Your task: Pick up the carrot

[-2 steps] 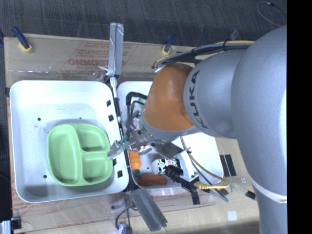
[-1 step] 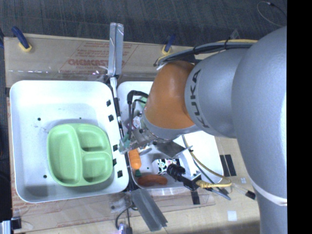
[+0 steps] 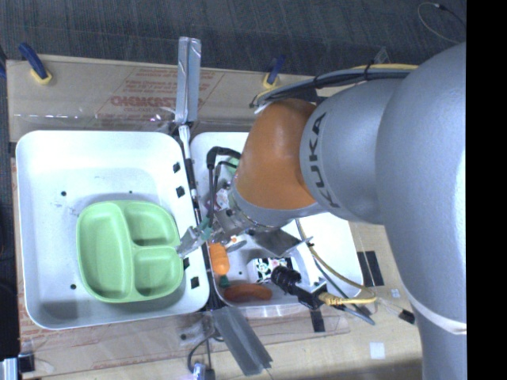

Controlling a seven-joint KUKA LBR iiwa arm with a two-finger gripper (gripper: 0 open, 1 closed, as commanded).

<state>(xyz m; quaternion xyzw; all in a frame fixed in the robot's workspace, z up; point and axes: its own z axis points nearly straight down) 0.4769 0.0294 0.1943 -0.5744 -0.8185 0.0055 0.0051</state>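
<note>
Near the left wall of the right bin (image 3: pixel 348 248), toward its near edge, lies the carrot (image 3: pixel 218 259), a short orange piece with a bit of green at its lower end. Its long axis runs roughly from the far edge of the bin toward the near edge, parallel to the divider between the two bins, with the greenish end pointing to the near edge. Just below it, along the near wall, rests a brown sausage-like thing (image 3: pixel 248 292), lying crosswise. A small black-and-white item (image 3: pixel 264 269) sits just beside both.

The gripper (image 3: pixel 215 229) hangs just above the carrot's far end, under the bulk of the grey and orange arm (image 3: pixel 317 165); whether it is wide or narrow I cannot tell, as the wrist hides most of it. No carrot shows between its parts, so the pick seems not yet made.

To do this step well, the pincer should likely close across the carrot's short width, at its middle, keeping clear of the bin wall and of the sausage.

In the left bin (image 3: pixel 40 212) sits a green divided tray (image 3: pixel 129 249).
</note>
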